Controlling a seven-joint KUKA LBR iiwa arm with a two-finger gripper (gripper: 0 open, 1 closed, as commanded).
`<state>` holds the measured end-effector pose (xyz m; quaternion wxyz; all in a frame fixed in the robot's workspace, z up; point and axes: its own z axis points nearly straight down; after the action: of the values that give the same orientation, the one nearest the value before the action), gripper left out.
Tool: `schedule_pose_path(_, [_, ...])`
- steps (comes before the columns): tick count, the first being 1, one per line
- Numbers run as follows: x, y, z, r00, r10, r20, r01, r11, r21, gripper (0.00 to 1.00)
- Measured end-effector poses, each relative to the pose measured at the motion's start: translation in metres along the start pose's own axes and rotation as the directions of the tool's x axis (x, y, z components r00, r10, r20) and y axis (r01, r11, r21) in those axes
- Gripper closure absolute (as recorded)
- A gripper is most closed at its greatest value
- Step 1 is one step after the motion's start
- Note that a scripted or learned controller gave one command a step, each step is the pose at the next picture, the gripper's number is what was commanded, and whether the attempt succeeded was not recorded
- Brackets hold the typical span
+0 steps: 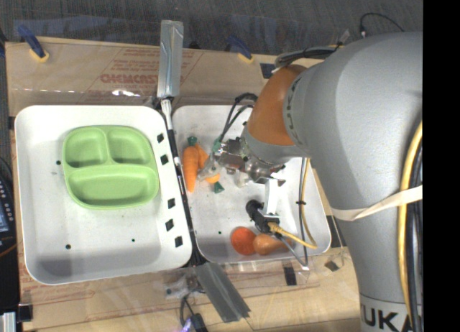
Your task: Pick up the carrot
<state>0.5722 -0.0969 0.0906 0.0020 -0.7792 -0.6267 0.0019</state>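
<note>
Green divided plate (111, 165), three compartments: lies flat in the left bin (43, 251). Right bin (205, 115), just beside the plate's bin, holds a red-orange rounded item (244, 239), possibly a tomato, touching a tan piece (267, 245).

Evenly and brightly lit from above, without harsh contrast. Soft shadow pooled in the near corner of the left bin (50, 266), well away from the gripper (215, 164). Mild glare along the clear sheet (108, 92) beyond that bin. Slightly soft focus overall; fine detail around the gripper smeared. Big grey arm (359, 129) smooth, faintly overexposed.
</note>
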Motion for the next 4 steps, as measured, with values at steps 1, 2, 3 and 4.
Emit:
schedule_pose_path(1, [-0.017, -0.042, -0.134, 0.962, 0.271, -0.002, -0.271, 0.962, -0.003, 0.00])
schedule_pose_path(2, [-0.044, -0.027, -0.118, 0.964, 0.267, -0.001, -0.267, 0.964, -0.001, 0.00])
schedule_pose_path(3, [0.000, -0.037, -0.010, 0.917, 0.398, 0.001, -0.398, 0.917, 0.005, 0.00])
schedule_pose_path(4, [0.001, -0.012, -0.100, 0.997, 0.072, -0.001, -0.072, 0.997, -0.003, 0.00])
